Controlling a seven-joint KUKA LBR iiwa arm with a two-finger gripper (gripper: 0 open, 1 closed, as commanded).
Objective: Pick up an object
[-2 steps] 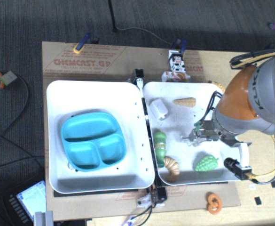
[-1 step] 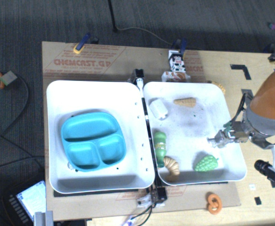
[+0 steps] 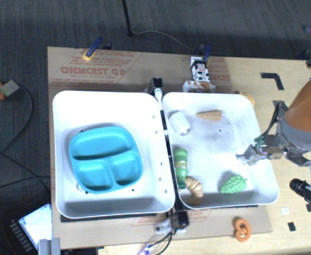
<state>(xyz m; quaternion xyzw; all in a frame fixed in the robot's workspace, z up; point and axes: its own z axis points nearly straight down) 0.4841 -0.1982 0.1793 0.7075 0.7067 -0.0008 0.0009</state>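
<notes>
End effector [image 3: 249, 156], finger state indiscernible, nothing visibly held; green bumpy toy [image 3: 233, 184] lies near, at 7 o'clock.

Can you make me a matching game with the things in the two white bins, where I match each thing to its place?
Things:
1. blue plastic divided tray
2. green bumpy toy fruit
3. tan cone-shaped toy
4. tan toy croissant

Places:
A. far side of the right bin
B. near edge of the right bin, by the divider
C. in the left bin
D. near edge of the right bin, below the gripper

Pairs: 1-C, 2-D, 3-A, 4-B
</notes>
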